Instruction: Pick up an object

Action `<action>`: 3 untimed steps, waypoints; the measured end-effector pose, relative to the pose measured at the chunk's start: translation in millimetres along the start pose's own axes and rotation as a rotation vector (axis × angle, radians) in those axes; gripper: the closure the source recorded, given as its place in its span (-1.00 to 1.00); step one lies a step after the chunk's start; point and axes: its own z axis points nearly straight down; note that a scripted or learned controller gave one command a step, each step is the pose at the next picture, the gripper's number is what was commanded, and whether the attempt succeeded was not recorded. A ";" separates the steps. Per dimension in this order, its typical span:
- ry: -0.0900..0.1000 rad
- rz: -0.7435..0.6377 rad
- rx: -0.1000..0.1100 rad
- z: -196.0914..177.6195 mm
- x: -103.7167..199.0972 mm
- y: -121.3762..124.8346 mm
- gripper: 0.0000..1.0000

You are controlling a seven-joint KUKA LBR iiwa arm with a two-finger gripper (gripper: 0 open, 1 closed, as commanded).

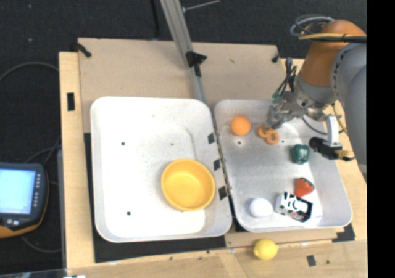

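Observation:
My gripper (275, 118) hangs low over the back of the right bin (333, 215), reaching in from the right under the orange wrist band. A small orange ring-shaped piece (269, 135) lies on the bin floor right below and in front of the gripper tip; I cannot tell whether they touch. An orange ball (241, 126) rests to the left of it. A green object (300, 153) sits to the right, a red object (303, 186) nearer the front, and a white ball (260, 207) beside a black-and-white object (295, 206) at the front.
A yellow bowl (188, 184) stands in the left bin (123, 147). A yellow lemon (265, 249) lies on the bench in front of the right bin. A slanted metal pole (179, 24) rises behind the bins. A handheld screen (18, 196) sits at far left.

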 end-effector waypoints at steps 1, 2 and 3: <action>0.006 0.003 -0.001 -65.3 -2.9 -0.5 1.00; 0.006 0.001 0.005 -121.7 -1.3 -7.5 1.00; 0.008 0.000 0.003 -139.4 -1.6 -6.4 1.00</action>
